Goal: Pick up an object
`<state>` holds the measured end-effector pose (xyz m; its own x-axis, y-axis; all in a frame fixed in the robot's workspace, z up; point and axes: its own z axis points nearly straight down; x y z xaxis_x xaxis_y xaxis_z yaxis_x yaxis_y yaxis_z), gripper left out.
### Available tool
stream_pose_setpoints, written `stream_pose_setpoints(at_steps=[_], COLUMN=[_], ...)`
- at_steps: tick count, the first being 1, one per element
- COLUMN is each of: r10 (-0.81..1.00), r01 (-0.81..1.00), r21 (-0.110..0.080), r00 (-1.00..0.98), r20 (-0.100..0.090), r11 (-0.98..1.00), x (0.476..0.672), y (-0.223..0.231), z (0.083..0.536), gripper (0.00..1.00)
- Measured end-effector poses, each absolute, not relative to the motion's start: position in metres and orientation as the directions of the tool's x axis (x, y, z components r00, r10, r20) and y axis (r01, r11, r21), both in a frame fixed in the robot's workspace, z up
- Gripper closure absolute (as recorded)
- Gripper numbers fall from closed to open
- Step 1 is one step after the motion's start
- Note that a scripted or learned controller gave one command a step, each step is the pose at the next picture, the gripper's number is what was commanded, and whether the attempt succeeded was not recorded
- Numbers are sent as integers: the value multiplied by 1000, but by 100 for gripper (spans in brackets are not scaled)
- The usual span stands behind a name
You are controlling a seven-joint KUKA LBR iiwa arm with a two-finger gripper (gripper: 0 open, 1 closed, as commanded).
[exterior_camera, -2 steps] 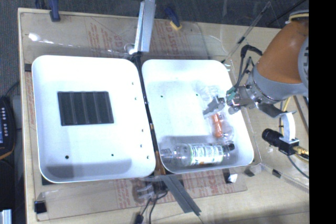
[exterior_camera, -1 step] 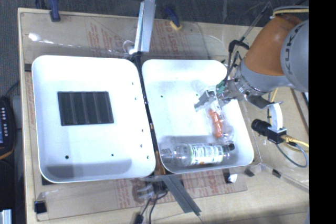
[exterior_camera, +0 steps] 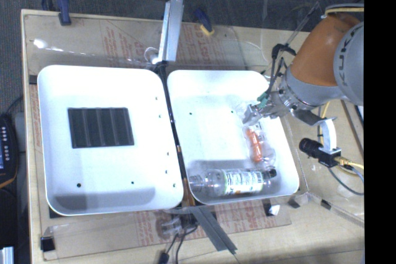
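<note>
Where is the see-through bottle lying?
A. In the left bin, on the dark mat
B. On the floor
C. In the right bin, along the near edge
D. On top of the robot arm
C: the clear bottle lies on its side along the near wall of the right bin.

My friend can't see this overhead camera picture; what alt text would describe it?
A grey and orange robot arm reaches its gripper into the right bin, above an orange packet and a clear plastic bottle. The left bin holds a dark ridged rectangle.
</note>
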<state>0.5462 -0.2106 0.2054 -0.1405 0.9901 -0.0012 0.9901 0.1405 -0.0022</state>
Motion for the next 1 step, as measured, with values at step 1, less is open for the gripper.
stream_pose_setpoints(at_steps=[1], r10=[990], r01=[990], r21=[-2], r00=[-141], r20=[-2], r11=[141], x=[546], y=[-211], z=[205], gripper=[0])
